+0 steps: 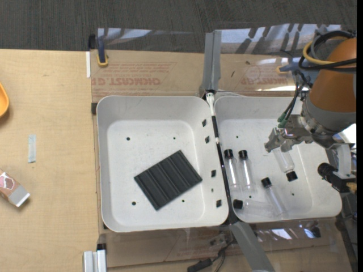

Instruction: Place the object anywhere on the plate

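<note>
A dark ribbed rectangular plate (168, 179) lies at a slant on the floor of the left bin (113, 152). Several clear vials with black caps lie in the right bin (317, 208). One vial (285, 162) lies just below my gripper (276, 142), its black cap (291, 176) pointing toward the near side. My gripper hangs over the middle of the right bin, close above that vial's upper end. Whether it touches the vial I cannot tell.
Two vials (229, 166) (245, 170) lie side by side near the divider. Another vial (273, 196) and one more (249, 206) rest near the right bin's front wall. The grey divider (211, 67) runs between the bins. Small items (12, 189) lie on the bench at far left.
</note>
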### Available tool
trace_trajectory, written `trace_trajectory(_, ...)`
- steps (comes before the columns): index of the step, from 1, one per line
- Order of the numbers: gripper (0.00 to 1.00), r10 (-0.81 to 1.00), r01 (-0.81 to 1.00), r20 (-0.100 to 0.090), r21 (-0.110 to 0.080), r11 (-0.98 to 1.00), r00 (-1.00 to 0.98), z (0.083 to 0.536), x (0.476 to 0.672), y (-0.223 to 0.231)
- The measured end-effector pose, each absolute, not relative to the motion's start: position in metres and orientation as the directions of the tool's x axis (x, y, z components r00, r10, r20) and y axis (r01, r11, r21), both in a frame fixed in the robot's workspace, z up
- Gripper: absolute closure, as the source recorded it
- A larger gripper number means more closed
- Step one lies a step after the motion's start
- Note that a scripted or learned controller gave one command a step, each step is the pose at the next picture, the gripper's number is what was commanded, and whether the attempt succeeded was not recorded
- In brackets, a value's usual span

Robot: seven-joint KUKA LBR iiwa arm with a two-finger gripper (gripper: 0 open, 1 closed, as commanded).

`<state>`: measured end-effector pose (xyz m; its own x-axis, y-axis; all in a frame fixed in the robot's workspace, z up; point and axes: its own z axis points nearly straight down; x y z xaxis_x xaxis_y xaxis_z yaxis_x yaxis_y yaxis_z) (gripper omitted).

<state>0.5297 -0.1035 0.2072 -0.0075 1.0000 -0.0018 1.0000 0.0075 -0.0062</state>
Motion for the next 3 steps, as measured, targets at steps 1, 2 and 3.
trace_trajectory(1, 1.00, 0.986, 0.986, -0.001, -0.008, 0.165, -0.165, 0.187, 0.560, -0.020)
trace_trajectory(2, 1.00, 0.795, 0.795, 0.002, -0.006, 0.607, -0.607, 0.187, 0.618, 0.045)
trace_trajectory(3, 1.00, 0.566, 0.566, 0.003, -0.004, 0.825, -0.825, 0.187, 0.618, 0.024)
